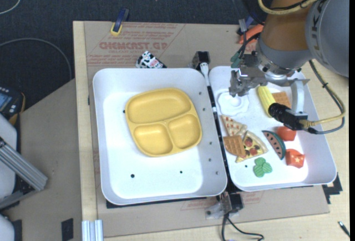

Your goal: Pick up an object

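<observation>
The surface (83, 123) is carrying two shallow white bins side by side. The left bin (111, 167) is holding a yellow divided tray (163, 121), which is lying flat near the middle of the bin, a little toward the far side. Beyond this bin, on the far part of the surface, a small black and white object (150, 60) is lying, and a yellow and blue clip (118, 22) is sitting at the far edge.

The right bin (316, 170) is holding the toy foods. At its far left part a white piece (232, 104) is lying, and the tool (239, 85) is hanging directly over it, at the end of the arm (294, 12) that is reaching in from the right. Whether the tool is spread or pressed together I cannot tell, and nothing is showing between its tips. Nearer, a waffle piece (232, 124) is lying, and beside it a pizza slice (247, 146). A green leafy piece (262, 167) is sitting near the near edge. More to the right, a yellow corn cob (266, 99) is lying at the far side, partly under the arm. A watermelon slice (275, 143) is lying in the middle right, and a red piece (294, 159) is sitting just to its right.
</observation>
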`<action>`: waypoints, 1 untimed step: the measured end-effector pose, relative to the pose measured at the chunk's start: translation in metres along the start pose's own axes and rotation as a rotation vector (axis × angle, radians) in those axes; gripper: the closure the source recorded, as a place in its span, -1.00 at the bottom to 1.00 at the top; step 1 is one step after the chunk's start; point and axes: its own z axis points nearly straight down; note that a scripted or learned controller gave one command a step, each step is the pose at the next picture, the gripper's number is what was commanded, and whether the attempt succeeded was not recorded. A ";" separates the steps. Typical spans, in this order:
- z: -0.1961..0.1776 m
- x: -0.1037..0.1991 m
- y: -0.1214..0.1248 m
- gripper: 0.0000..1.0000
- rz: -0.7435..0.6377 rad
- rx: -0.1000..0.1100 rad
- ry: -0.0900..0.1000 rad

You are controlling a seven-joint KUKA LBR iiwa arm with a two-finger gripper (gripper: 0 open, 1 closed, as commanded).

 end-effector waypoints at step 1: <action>0.020 -0.003 -0.005 1.00 0.003 0.005 0.000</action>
